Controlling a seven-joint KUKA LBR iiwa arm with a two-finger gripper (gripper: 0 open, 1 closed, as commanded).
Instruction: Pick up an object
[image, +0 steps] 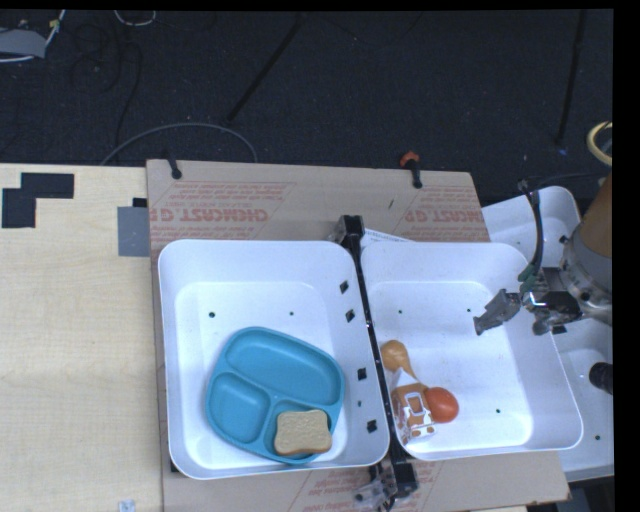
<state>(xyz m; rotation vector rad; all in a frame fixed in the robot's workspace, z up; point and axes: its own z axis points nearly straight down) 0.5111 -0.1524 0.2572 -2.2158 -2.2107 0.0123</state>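
I saw the claw (497, 312) hanging over the right-hand side of the right bin (520, 425), reaching in from the arm at the frame's right. One dark finger (492, 314) stuck out toward the bin's middle, with nothing between the fingers that I could see; whether the claw was spread or closed I could not tell from this angle.

Nearest to it, below and to its left, a small cluster sat in the bin's lower left corner. A round orange-red piece (443, 404) lay well apart from the claw, touching an orange and white packet (412, 413) just beside it. A little above those, a tan rounded item (394, 354) rested close to the divider between the bins. None of them touched the claw.

Farther off, past the divider, the left bin (185, 300) held a blue sectioned tray (262, 385), and a slice of bread (302, 432) lay in the tray's lower right compartment.

Farthest from the claw, the pale counter (70, 350) stretched away to the left, with brown cardboard (300, 200) under both bins.
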